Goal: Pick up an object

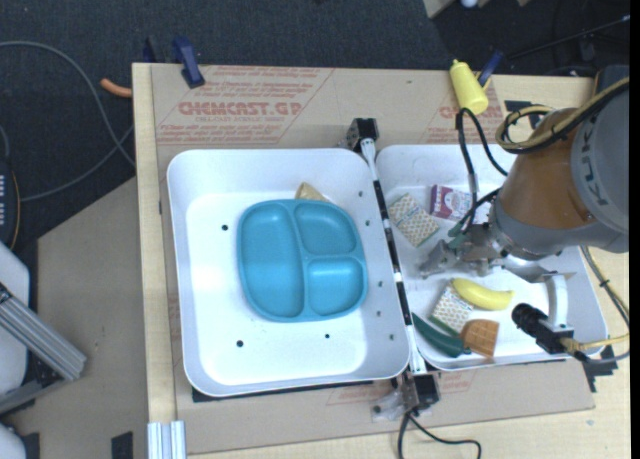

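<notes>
Yellow banana [481, 294] beside waffle [480, 335]; blue tray [300, 258] apart

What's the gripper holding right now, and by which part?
Cannot be told: the gripper sits low in the right bin just above the banana, its tips obscured.

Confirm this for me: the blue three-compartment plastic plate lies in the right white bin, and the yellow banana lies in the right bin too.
Not quite. The camera view shows the blue three-compartment plastic plate in the left white bin, not the right one. The rest stands: the yellow banana does lie in the right white bin.
</notes>
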You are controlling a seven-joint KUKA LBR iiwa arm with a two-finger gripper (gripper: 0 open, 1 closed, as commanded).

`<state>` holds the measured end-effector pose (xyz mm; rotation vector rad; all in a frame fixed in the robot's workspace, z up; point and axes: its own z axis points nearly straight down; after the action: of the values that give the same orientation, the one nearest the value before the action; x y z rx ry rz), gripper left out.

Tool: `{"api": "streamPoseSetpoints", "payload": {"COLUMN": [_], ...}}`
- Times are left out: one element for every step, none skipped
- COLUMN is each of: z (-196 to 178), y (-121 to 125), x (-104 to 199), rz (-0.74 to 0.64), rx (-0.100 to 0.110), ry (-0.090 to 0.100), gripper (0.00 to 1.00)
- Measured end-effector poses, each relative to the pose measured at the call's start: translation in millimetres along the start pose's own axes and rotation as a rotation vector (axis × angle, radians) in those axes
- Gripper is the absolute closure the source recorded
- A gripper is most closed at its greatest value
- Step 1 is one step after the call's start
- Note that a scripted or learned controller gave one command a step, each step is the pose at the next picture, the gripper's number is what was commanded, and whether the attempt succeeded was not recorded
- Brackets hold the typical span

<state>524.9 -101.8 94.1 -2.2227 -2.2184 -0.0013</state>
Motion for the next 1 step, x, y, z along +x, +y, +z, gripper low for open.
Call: {"api": "streamPoseSetpoints", "payload": {"z": [9.4], "y": [-46.0], "x": [-9.3], "rz": [-0.001], "rx": [0.0], "ry": [-0.001], "gripper": [0.0]}}
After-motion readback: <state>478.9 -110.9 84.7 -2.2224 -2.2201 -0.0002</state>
